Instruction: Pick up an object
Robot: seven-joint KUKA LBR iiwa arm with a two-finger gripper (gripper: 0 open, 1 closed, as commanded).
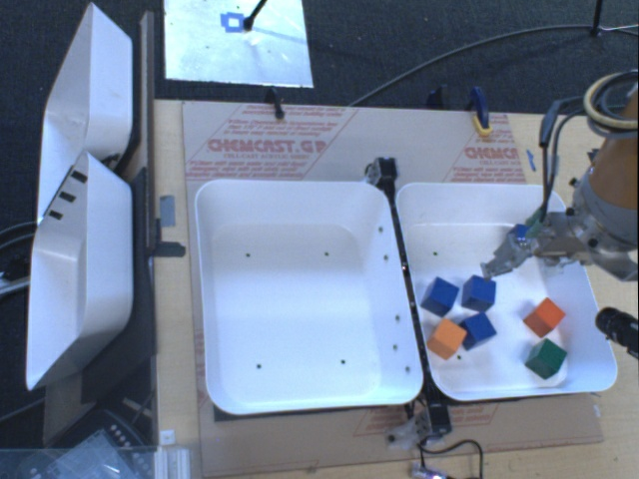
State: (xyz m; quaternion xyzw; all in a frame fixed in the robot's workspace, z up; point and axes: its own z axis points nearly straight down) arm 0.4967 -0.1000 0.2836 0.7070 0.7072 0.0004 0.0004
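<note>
The gripper (502, 260) reaches in from the right, slanting down and to the left over the right bin (449, 208), its tip hanging above the bin floor just up and right of the nearest blue cube (479, 292). Whether the fingers are apart or together cannot be told; the tip is small and blurred, and nothing shows between them. Behind it the arm (609, 188) is cut off by the right side of the picture, with cables looping above the wrist.

The things to pick are six small cubes, all lying on the floor of the right bin. Being cubes, none has a long axis; they differ only in how they are turned. Beside the nearest blue cube, another blue cube (439, 296) sits to its left, turned corner-on like a diamond. Below them an orange cube (447, 338) and a third blue cube (478, 328) lie touching or nearly so (the gap is too small to judge). Well apart to the right are a red-orange cube (544, 317) and, below it near the bin's front edge, a green cube (546, 358).

The left bin (215, 208) adjoins the right one along a dark divider. Both rest on a bench panel (300, 138) with printed red lettering, partly legible.
</note>
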